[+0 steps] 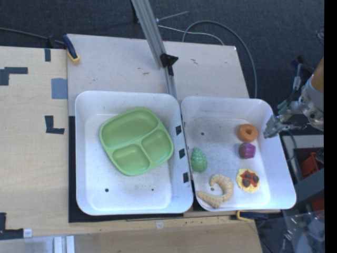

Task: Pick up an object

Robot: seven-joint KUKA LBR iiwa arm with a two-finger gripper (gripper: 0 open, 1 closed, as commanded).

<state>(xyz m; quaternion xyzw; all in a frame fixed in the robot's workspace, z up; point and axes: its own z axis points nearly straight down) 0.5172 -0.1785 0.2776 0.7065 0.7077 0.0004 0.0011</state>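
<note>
The right bin (221,109) holds several toy foods. An orange doughnut (247,133) lies near its right wall, with a purple piece (247,151) just below it. A yellow tart with red berries (248,180) sits nearer the front right. A green bumpy piece (198,159) rests by the left wall, and a tan curved pastry (218,190) lies at the front. My gripper (274,126) hangs at the right rim of this bin, just right of the doughnut, with nothing visible between its fingers.
The left bin (89,194) holds a green divided plate (137,140). A slanted metal pole (150,22) runs from the top down to the bins' divider. Cables lie on the dark floor behind. Equipment stands to the right of the bench.
</note>
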